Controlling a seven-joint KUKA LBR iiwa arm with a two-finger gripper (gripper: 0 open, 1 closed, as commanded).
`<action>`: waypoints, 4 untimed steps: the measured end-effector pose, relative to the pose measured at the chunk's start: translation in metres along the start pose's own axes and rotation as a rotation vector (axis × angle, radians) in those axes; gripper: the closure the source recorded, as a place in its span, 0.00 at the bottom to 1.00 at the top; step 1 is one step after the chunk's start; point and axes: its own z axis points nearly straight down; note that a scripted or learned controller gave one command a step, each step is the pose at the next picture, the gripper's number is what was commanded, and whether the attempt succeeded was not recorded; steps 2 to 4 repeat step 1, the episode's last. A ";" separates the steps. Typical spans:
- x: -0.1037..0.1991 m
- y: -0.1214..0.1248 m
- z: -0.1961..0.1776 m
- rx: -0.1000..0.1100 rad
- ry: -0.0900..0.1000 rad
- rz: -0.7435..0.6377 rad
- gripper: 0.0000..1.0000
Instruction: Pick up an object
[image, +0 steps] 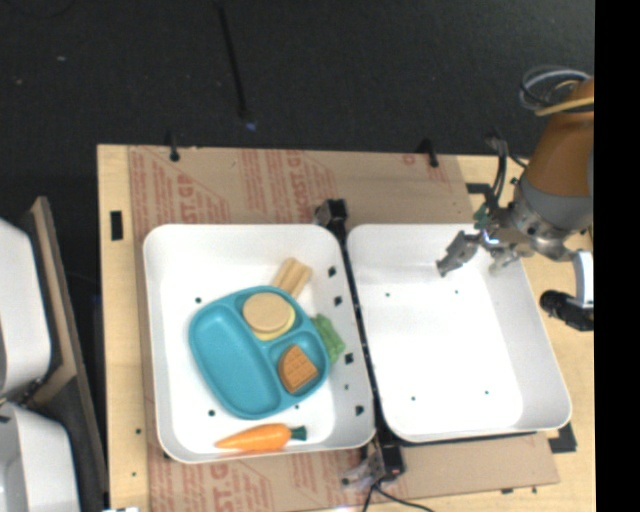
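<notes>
**Q:** What is shown nearest the viewer, and how is it arranged?

**A:** At the near edge of the left shallow white plastic bin (160, 300), an orange toy carrot with a green top (260, 437) is laid lengthwise, just beside the front wall. Behind it, a blue compartmented plastic tray (235, 365) is seen lying flat. A brown toy bread slice (297, 369) is held in one small compartment and a round tan toy biscuit (269, 313) in the next, presumably so that each stays put. A green toy piece (330, 338) is tucked against the tray's right rim, and a pale wooden block (292, 275) is leaned at its far edge.

**Q:** And farther back?

**A:** The right shallow white plastic bin (520, 400) is set touching the left one. Over its far corner the grey two-finger gripper (470, 250) is poised, its fingers spread apart with nothing between them.

**Q:** How far is the task judged to be?

**A:** It is judged not yet begun: every candidate object is lodged in the left bin, well apart from the gripper, so a crossing reach is called for.
</notes>
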 end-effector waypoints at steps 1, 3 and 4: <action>-0.030 0.010 -0.024 -0.001 -0.001 0.001 0.00; -0.030 0.010 -0.024 -0.001 -0.001 0.001 0.00; -0.030 0.010 -0.024 -0.001 -0.001 0.001 0.00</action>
